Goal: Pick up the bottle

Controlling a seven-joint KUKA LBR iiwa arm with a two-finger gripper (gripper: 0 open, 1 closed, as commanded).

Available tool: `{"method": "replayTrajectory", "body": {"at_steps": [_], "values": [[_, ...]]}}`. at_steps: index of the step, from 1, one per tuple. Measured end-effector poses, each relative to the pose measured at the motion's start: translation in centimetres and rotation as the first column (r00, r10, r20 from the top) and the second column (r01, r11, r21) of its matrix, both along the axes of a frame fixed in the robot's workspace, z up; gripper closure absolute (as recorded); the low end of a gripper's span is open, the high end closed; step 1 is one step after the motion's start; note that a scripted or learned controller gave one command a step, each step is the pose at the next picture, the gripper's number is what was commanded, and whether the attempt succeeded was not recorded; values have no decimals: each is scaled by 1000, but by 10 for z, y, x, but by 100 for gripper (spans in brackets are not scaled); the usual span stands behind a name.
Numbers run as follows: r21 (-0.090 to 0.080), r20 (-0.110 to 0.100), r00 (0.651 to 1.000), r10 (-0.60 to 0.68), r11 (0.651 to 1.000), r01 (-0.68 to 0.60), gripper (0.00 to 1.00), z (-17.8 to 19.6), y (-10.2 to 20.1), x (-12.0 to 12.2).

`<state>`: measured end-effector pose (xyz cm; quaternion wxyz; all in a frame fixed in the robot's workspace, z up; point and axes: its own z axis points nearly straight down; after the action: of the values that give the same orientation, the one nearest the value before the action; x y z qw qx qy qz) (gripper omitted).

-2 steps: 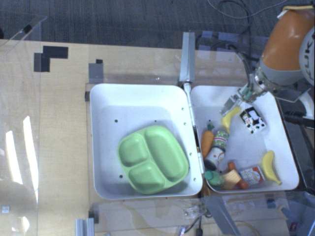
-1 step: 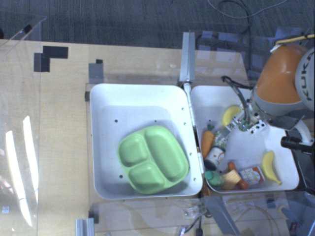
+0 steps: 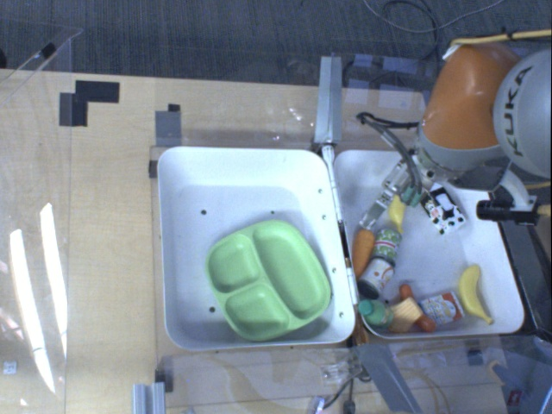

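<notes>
two white bins on a wooden bench; bottle (image 3: 382,257) lies just below-left of the gripper (image 3: 388,198), long axis roughly upright in view; finger state: cannot tell.

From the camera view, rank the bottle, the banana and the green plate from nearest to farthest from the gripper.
Measured from the gripper in the right bin:
1. The bottle, just below it, along that bin's left wall.
2. The banana, toward the bin's lower right corner.
3. The green plate, across the divider in the left bin.
</notes>
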<state>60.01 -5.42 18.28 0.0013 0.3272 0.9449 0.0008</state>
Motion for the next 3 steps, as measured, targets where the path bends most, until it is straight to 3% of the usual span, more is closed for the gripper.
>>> {"method": "replayTrajectory", "body": {"at_steps": [1,2,3], "values": [[0,-2,991,132,991,-132,0,0,14,-88],[-1,0,954,300,954,-300,0,0,-4,-87],[0,-2,908,420,908,-420,0,-1,32,-112]]}}
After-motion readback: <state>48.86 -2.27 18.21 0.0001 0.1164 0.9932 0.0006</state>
